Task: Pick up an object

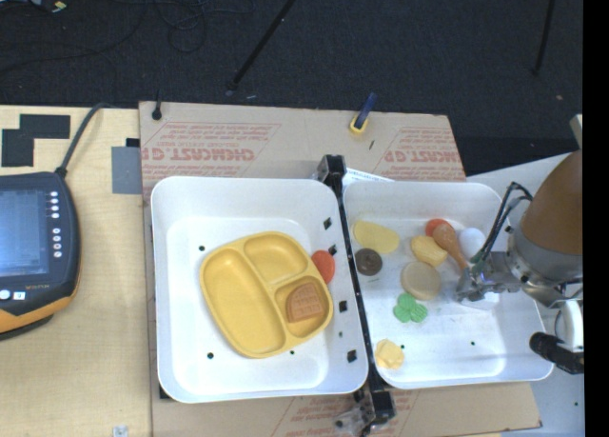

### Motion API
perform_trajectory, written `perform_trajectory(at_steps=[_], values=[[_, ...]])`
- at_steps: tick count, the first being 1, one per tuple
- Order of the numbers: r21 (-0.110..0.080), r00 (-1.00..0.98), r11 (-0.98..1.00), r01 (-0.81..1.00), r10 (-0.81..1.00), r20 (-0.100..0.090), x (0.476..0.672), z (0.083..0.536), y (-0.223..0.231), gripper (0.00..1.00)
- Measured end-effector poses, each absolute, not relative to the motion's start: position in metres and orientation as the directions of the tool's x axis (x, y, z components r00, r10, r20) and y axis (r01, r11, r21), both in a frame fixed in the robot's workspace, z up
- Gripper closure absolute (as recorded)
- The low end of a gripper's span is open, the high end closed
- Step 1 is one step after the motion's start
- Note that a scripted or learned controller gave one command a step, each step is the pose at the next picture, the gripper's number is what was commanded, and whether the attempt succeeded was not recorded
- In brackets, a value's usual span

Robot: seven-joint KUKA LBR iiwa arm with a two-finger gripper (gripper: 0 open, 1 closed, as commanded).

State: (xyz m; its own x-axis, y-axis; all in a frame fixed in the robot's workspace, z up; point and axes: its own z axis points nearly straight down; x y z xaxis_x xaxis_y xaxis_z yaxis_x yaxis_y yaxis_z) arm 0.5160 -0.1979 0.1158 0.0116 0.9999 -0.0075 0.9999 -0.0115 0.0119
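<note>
Two white bins side by side on the table: left bin (pixel 176 235) bearing a yellow divided tray (pixel 243 307) with a brown waffle-like piece (pixel 304 302) in one compartment and a small red item (pixel 324 265) just beside the tray's rim; right bin (pixel 476 354) strewn with small toy foods. Among them, a yellow flat piece (pixel 377 235), a dark round piece (pixel 367 261), a tan disc (pixel 420 280), a yellow lump (pixel 428 250), an orange-topped stick-like piece (pixel 443 236) beside a white ball (pixel 472 238), a green clover-shaped piece (pixel 411 309), and a small yellow piece (pixel 389 354) near the front wall.

Gripper (pixel 473 290) low inside the right bin, toward its right side, just beside the tan disc and below the white ball. Cannot tell whether spread or closed, the tips too small and dark against the bin floor. Nothing visibly held.

Likely step: the descent or reach toward a pick, no object lifted as yet. Nearest candidates: tan disc and the orange-topped piece, both close to the tool tip but apparently apart from it.

Next move, by judgement: centring over one item, then closing and lifting straight up. Risk: crowding near the disc, so a nudge instead of a grasp quite possible.
</note>
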Motion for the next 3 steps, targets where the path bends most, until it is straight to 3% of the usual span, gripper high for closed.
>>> perform_trajectory(at_steps=[1,2,3], values=[[-0.002,0.002,-0.002,1.0,1.0,0.001,0.521,0.158,-0.205,1.0],[0.0,0.0,0.0,1.0,1.0,0.0,0.521,0.217,-0.202,1.0],[-0.004,0.0,0.0,1.0,1.0,0.002,0.521,0.225,-0.203,1.0]])
